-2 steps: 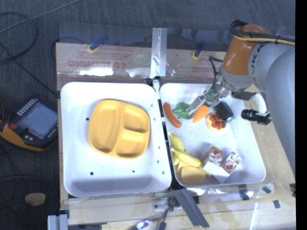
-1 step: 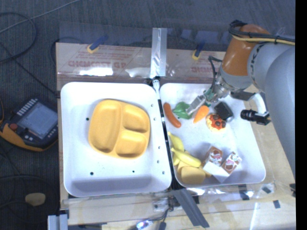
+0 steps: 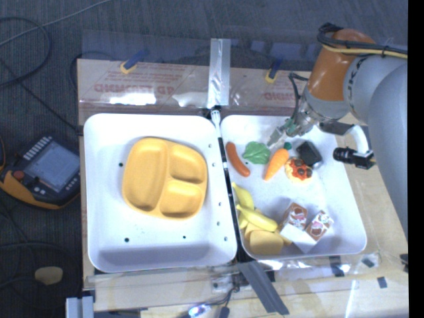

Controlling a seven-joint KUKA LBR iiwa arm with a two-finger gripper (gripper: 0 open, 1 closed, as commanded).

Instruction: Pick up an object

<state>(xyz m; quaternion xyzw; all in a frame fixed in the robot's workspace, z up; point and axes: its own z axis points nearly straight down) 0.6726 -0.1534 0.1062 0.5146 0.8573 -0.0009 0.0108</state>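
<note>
Item: gripper (image 3: 283, 136), fingers' spread not discernible, poised at right bin (image 3: 344, 240) far end beside green leaf (image 3: 256, 152) and carrot (image 3: 276, 163); you should descend centred on one piece, clear of neighbours.

Faint reddish lettering printed across the cardboard sheet (image 3: 142, 85) behind the bins, too blurred and glared under clear plastic to read. Screen of the handheld pendant (image 3: 50, 166) lit, characters too small to read.
</note>
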